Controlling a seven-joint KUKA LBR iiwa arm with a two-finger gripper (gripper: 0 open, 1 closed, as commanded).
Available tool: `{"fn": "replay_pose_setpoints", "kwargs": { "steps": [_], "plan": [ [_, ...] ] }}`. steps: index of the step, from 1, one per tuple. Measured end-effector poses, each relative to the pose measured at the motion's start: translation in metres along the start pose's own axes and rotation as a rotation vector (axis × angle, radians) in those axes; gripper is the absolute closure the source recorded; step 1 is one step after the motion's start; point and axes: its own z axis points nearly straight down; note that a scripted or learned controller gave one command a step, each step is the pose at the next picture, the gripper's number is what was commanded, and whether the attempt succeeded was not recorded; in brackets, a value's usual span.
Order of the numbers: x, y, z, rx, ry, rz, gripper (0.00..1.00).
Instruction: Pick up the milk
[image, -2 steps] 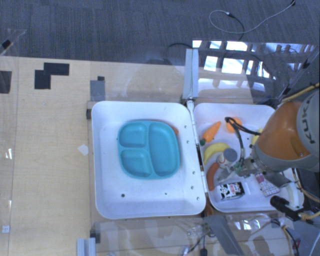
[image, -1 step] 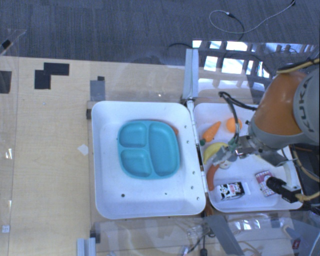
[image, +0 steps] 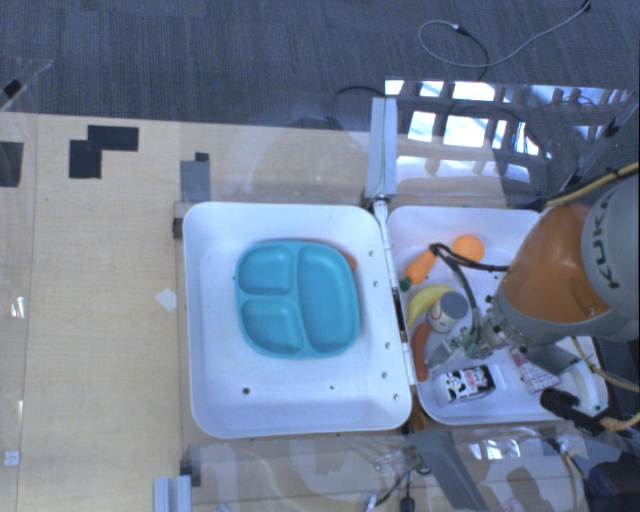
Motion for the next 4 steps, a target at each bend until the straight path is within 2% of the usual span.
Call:
{"fn": "replay_pose_setpoints", "kwargs": {
  "steps": [1, 2, 3, 4],
  "plan": [
    [0.0, 0.002, -0.01, -0.004, 0.0, -0.002, 1.0],
    [0.07, 0.028, -0.088, 0.004, 0.006, 0.047, 1.0],
    [0.152, 0.064, -0.088, 0.005, 0.008, -0.01, 1.0],
    [0.175, 0.074, -0.098, 0.008, 0.007, 0.106, 1.0]
  ]
}}
